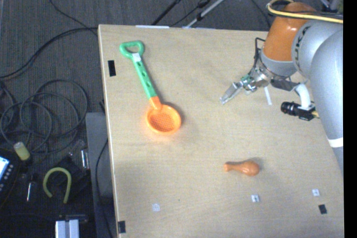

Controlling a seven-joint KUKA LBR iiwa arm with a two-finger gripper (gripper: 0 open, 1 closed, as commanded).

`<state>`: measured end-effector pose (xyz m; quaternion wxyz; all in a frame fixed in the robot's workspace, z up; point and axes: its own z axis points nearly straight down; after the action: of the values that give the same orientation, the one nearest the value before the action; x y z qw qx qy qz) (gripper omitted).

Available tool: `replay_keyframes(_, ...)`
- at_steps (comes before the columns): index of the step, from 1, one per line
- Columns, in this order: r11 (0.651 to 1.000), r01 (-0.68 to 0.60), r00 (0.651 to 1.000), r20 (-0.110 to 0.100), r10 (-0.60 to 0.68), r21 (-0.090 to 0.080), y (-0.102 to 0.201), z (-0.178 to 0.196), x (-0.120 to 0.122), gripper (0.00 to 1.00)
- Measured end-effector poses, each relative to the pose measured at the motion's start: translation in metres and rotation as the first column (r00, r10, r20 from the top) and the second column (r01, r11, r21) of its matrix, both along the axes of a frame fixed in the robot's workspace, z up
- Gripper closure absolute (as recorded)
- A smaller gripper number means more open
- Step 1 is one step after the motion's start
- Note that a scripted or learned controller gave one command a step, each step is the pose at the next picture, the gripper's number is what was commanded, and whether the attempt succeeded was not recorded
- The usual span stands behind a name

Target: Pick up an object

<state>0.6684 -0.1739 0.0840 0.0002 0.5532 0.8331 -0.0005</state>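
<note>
The arm reaches in from the right, its gripper (227, 96) low over the bare wooden worktop (212, 136) — whether the fingers are wide or narrow cannot be told, and nothing shows between them. A toy spoon (152, 92) with a green handle and orange bowl lies well to the left. A small orange toy drumstick (243, 168) lies nearer the front — apart from the gripper.

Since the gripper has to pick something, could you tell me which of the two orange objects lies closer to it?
The small orange drumstick-shaped toy, below the gripper, looks slightly closer than the orange strainer scoop with a green handle at far left.
</note>
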Motion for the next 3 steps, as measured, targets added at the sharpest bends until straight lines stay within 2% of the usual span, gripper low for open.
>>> replay_keyframes(3, 1.000, 0.000, 1.000, 0.000, 0.000, 0.000, 0.0000, 0.0000, 0.0000, 0.00)
